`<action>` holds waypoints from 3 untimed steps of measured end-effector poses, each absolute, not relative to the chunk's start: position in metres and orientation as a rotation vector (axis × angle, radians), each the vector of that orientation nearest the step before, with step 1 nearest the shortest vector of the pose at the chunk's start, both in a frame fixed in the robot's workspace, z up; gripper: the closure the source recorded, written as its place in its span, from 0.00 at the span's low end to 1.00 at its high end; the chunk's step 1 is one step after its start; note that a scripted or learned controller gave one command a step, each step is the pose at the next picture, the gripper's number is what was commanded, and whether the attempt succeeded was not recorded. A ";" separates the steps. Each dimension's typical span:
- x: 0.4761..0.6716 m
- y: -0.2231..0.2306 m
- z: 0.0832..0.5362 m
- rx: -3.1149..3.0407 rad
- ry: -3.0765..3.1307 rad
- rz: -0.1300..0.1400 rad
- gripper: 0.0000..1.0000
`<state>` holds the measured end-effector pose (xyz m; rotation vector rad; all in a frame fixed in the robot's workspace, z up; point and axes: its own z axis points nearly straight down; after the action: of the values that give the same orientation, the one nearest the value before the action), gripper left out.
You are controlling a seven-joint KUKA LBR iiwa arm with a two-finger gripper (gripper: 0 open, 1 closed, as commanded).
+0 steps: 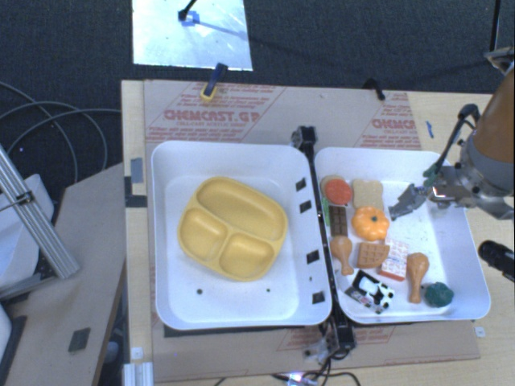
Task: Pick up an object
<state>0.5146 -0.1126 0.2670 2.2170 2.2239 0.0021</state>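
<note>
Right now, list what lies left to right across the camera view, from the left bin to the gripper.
Yellow divided tray → red tomato → orange pumpkin → gripper.

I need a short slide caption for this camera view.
Gripper hovers over toy food in the right bin; yellow tray in left bin.

A dark carpeted floor (64,47) is lying around the wooden bench (265,107), with a shiny metal sheet (191,21) catching light beyond it. Grey cables (76,135) are curving at the left, near an aluminium frame rail (32,219).
</note>
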 end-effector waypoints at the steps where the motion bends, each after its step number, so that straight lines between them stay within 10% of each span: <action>1: 0.486 -0.102 0.186 2.224 2.226 -0.004 0.00; 2: 0.485 -0.082 0.105 2.224 2.224 -0.005 0.00; 3: 0.487 -0.083 0.120 2.222 2.220 0.003 1.00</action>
<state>0.4870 -0.0825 0.1197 2.2218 2.2200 0.0025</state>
